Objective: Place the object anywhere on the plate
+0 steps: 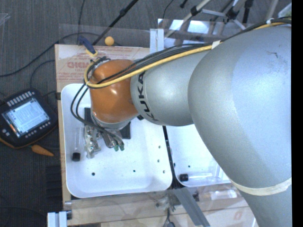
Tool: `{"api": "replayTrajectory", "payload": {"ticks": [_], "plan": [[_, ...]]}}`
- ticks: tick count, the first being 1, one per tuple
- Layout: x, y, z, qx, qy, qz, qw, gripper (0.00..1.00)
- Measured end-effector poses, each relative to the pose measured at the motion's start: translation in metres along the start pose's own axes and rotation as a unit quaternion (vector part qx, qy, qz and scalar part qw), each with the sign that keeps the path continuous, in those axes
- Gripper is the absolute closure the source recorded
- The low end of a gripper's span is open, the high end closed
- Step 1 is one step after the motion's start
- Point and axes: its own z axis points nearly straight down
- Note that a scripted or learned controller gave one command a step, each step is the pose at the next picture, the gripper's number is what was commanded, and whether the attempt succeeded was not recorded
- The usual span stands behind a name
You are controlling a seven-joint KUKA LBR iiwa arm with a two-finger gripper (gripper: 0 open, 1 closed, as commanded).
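Note:
My gripper (102,144) hangs low over the left part of the left white bin (118,183), under the orange band (111,93) of the arm. Its fingers (90,145) stand a little apart, and I see nothing between them. A small black object (75,156) lies on the bin floor just left of the gripper, clear of it. A dark flat thing (126,131) shows from under the wrist, mostly hidden; I cannot tell whether it is the plate.
The grey arm covers most of the right bin (199,181), where a small dark piece (183,177) lies near the front. A teach pendant (26,117) sits on the floor at left. Cardboard (71,63) lies behind the left bin.

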Motion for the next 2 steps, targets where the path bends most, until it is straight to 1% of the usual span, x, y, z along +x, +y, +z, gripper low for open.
{"api": "replayTrajectory", "payload": {"ticks": [1, 2], "plan": [[-0.039, -0.019, -0.024, -0.001, -0.002, -0.323, 0.9465, 1.00], [-0.042, -0.021, -0.123, -0.001, -0.002, -0.480, 0.8773, 1.00]]}}
